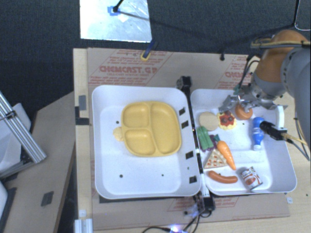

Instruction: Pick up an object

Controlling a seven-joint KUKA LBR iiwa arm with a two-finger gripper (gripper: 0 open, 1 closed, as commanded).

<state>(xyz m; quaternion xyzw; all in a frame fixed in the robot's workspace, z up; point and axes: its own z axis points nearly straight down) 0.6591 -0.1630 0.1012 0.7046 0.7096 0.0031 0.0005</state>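
The right bin (286, 171) holds several toy foods. An orange ball (243, 113) lies at its back, with a red and yellow piece (226, 120) and a beige round piece (209, 121) to its left. A blue bottle (257, 133) lies further right. In the middle are a green piece (202, 137), a carrot (225, 153) and a pizza slice (213, 160). A sausage (223, 177) and a small can (250, 177) lie at the front. My gripper (236, 103) hangs over the back of this bin, just above the orange ball and the red and yellow piece.
The left bin (107, 178) holds a yellow divided plate (148, 128) with a small pale yellow piece (117, 133) beside its left edge. A black divider (193, 135) separates the bins. The grey arm (277, 67) comes in from the upper right.
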